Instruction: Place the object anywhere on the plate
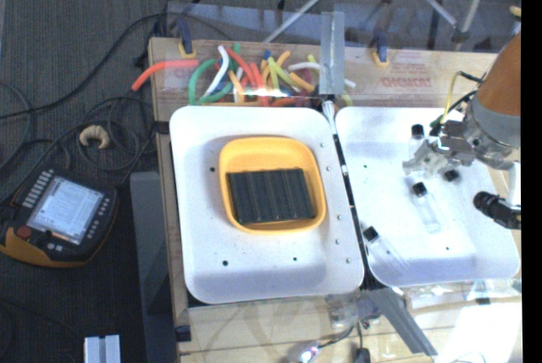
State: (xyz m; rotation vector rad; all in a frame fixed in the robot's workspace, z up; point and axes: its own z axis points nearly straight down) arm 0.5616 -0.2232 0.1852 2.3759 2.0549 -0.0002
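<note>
The camera view looks down on the bench, and nearest its lower edge lie the front rims of the two white bins. In the left bin (pixel 203 268) sits a yellow plate (pixel 271 156) with a dark ribbed mat (pixel 269 195) lying flat inside it; I judge that nothing has been delivered there yet. In the right bin (pixel 440 255) a small clear vial with a dark cap (pixel 423 202) lies on its side on the bin floor, apart from the plate and separated from it by the rims between the bins; it is probably the object to move, though it is too small to be sure. Just beyond it hangs the gripper (pixel 428 156), low over the right bin, and I cannot tell its state from this angle. The vial is not lifted, so picking, carrying across and setting down all remain. Farther back, a tangle of coloured tubes (pixel 246 75) lies along the bench's rear edge, and a red printed label (pixel 413 82) there is too blurred to read. On the floor to the left rests a teach pendant (pixel 59 213), its screen illegible.
</note>
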